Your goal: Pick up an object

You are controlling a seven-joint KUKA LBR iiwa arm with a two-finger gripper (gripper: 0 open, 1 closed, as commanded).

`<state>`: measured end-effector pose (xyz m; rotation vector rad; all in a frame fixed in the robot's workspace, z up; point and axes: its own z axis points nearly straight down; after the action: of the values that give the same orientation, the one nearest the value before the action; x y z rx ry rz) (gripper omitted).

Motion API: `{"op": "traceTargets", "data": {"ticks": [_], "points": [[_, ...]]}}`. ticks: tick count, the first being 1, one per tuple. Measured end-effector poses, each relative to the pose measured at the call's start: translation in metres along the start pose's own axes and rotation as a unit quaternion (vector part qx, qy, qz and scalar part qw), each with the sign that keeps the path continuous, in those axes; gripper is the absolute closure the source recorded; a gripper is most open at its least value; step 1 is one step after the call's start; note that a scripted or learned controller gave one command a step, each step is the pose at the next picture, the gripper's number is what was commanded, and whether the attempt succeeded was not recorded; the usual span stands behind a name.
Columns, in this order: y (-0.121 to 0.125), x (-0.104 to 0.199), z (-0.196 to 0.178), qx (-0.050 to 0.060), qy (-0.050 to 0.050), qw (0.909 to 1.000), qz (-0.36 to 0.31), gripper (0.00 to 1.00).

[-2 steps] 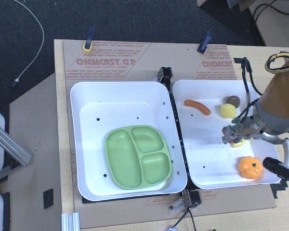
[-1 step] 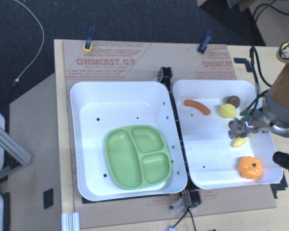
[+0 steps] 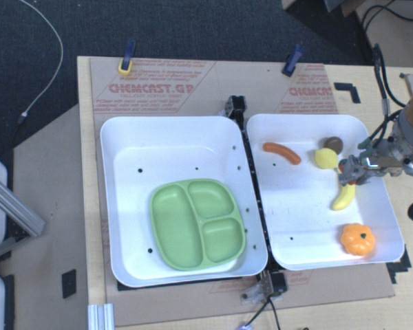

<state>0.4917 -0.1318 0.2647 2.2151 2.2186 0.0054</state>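
- A green divided plate (image 3: 196, 223) is seen in the left bin (image 3: 124, 143).
- Blue clamps (image 3: 292, 60) are fixed at the counter (image 3: 193, 84) far edge.
- A white cable (image 3: 45, 19) lies on the dark floor (image 3: 193, 12).

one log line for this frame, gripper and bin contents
gripper over right bin, at banana top | also there: sausage, lemon, pumpkin | left bin: green tray
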Motion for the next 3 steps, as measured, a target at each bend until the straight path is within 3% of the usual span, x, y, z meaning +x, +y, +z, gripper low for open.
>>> {"op": "traceTargets", "data": {"ticks": [1, 3], "points": [[0.019, 0.055, 0.015, 0.004, 0.002, 1.0000, -0.002, 1.00], [0.045, 0.162, 0.012, 0.002, 0.002, 1.0000, -0.002, 1.00]]}}
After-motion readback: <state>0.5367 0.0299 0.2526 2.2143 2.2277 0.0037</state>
